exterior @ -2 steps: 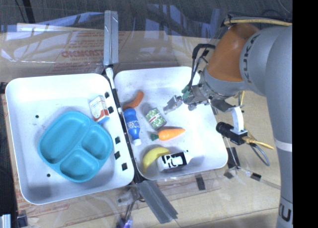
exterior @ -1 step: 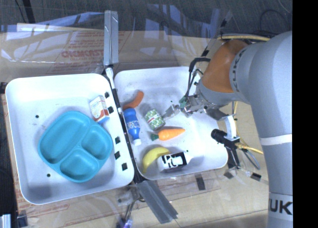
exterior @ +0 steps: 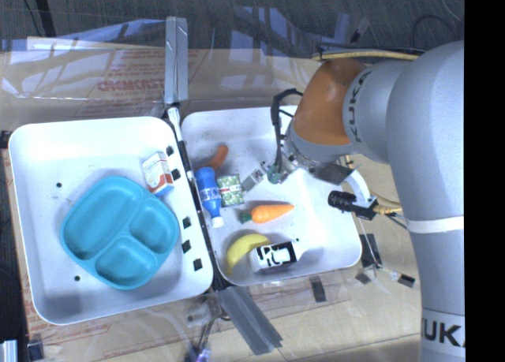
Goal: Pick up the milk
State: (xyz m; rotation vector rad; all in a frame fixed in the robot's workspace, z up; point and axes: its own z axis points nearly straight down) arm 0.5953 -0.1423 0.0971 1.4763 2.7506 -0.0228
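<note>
The milk (exterior: 275, 255), a small black-and-white carton lying on its side at the right bin's (exterior: 347, 251) near edge beside the banana (exterior: 243, 247), is judged light, rigid and crushable, best taken across its flat sides, while the gripper (exterior: 274, 169) is seen above mid-bin, its opening not discernible.

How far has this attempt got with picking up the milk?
Early stage. Done: the arm has reached over the right bin. In hand: nothing visibly; the claw sits above the carrot. Left: the milk lies ungrasped by the banana, so approach, grasp and lift remain.
</note>
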